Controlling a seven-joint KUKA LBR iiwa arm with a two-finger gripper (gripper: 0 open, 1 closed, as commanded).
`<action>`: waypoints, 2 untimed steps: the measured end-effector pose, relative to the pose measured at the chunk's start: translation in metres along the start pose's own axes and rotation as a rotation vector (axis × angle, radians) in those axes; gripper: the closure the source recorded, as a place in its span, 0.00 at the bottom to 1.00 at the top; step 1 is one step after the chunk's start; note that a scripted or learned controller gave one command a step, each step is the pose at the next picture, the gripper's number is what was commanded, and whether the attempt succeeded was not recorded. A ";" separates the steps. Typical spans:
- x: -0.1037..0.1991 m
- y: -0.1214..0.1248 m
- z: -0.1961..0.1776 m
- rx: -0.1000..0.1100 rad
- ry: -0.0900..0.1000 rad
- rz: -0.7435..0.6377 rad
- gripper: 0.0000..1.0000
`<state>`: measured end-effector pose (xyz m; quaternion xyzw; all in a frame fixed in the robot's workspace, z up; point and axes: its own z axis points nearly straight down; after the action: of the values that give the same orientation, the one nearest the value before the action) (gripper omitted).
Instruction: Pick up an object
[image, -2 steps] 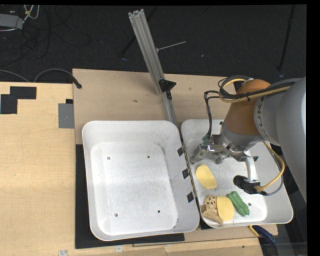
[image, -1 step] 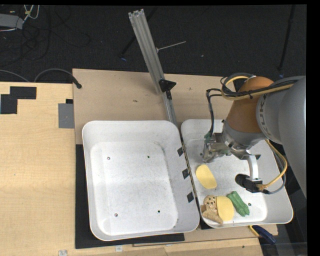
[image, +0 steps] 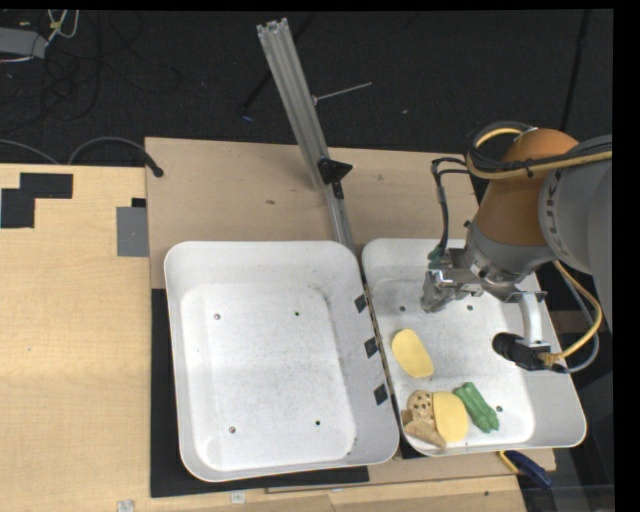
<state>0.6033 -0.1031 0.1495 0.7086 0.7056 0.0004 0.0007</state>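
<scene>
In the right bin (image: 560, 425) lie a pale yellow oval piece (image: 411, 353) near the left wall, and at the front a tan spotted piece (image: 421, 417), a yellow piece (image: 450, 416) and a green pod-shaped piece (image: 478, 407) close together. My gripper (image: 438, 295) hangs over the back left part of this bin, behind the yellow oval and apart from it. I see nothing between its fingers.
The left bin (image: 190, 290) sits beside the right one, joined by black clips along the shared wall. A slanted metal rail (image: 300, 120) stands behind the bins. A black cable end (image: 515, 348) hangs over the right bin's right side.
</scene>
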 end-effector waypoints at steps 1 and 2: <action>0.005 0.008 -0.058 -0.002 0.000 -0.005 1.00; -0.003 0.004 -0.108 -0.001 0.000 -0.005 1.00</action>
<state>0.6074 -0.1064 0.2572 0.7070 0.7072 0.0007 0.0014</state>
